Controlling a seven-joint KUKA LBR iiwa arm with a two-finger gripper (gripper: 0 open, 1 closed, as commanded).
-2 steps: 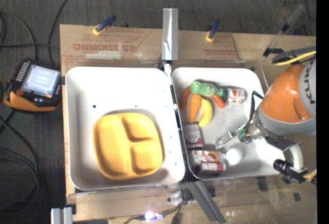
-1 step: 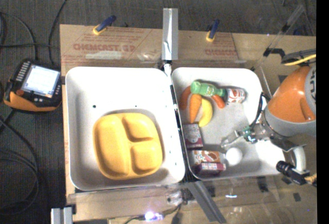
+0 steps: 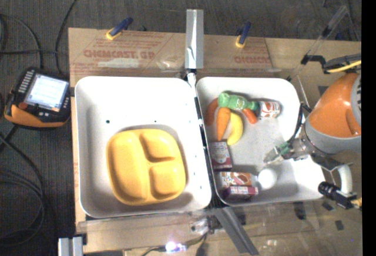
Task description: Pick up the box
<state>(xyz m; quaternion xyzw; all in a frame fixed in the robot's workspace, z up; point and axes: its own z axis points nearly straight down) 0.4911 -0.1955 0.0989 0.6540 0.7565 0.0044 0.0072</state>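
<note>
Two small boxes lie in the right bin (image 3: 289,91). A dark red box (image 3: 221,154) sits by the bin's left wall. A red and white carton (image 3: 237,184) lies at the front left corner. My gripper (image 3: 277,154) hangs over the bin's right half, right of both boxes and apart from them, just above a white egg-like ball (image 3: 267,178). Nothing shows in its grasp. The arm's orange band (image 3: 336,120) fills the right side.
At the back of the right bin lie a green bottle (image 3: 235,100), a carrot (image 3: 221,121), a banana (image 3: 235,128) and a red can (image 3: 269,109). The left bin (image 3: 88,102) holds a yellow divided plate (image 3: 147,165). A teach pendant (image 3: 41,98) lies left of the bench.
</note>
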